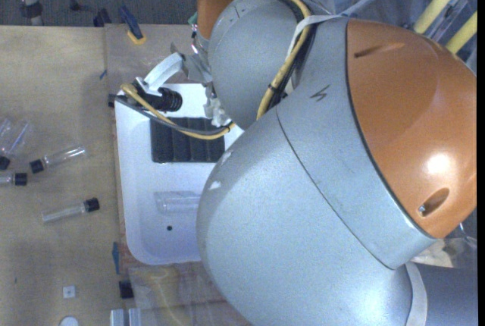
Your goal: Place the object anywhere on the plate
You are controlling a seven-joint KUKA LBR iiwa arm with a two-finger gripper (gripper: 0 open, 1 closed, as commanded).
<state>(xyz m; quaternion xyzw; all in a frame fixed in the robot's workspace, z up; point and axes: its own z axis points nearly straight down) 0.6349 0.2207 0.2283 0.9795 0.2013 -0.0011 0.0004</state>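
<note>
Grey and orange, my arm [341, 165] sits closest to the lens and hides most of the white bin [140, 188]. Past my elbow, toward the bin's far end, a black ribbed tray [182, 142] lies inside the bin. A clear object [176, 202], faint against the white, lies on the bin floor just nearer than the tray. My hand is hidden behind my own joints; cannot tell its state. Left of the bin, several clear vials with black caps [68, 209] lie scattered on the table [53, 89].
</note>
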